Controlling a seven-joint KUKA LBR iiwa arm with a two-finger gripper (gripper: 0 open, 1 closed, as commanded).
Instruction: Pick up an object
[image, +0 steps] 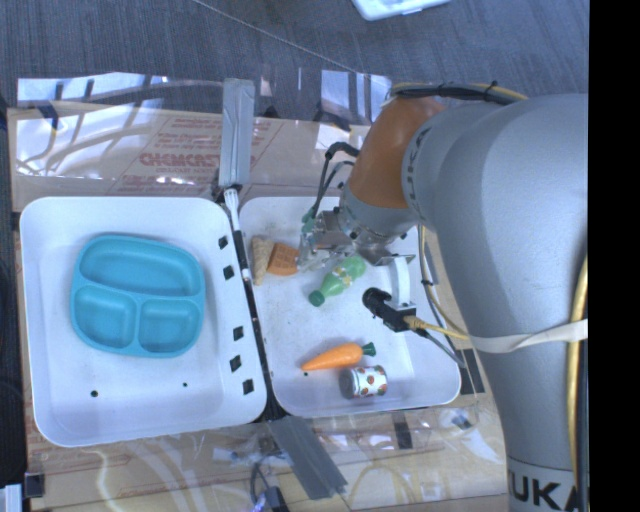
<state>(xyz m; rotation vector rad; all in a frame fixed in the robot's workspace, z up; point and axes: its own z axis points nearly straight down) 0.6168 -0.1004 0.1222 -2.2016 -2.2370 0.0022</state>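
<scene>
Gripper (322, 243) is low in the right bin (430, 385), at its far-left part, right over the green bottle (337, 281) and just beside the orange block (282, 261) and the tan wedge (261, 258). Can't tell its state from here: the wrist and cabling hide it, so you can't call anything held yet.

Likely target is the green bottle. It lies on its side, cap end toward the near-left, upper end tucked under the gripper. The carrot (335, 356) and the small spotted can (366, 381) sit near the front wall, touching or nearly so, well apart from the gripper. The black connector (385, 306) on the cable hangs above the middle of the bin.

For a clean pick, my read:
- Close across the bottle's short axis, near mid-body. It's round and will probably roll or squirt out if you pinch near the cap.
- Watch the orange block: it's close enough to be clipped or dragged along.
- Lift straight up and only count it as picked once you see the bottle come off the bin floor.

Left bin (40, 330) holds the blue divided tray (136, 295); not relevant to this step.
</scene>
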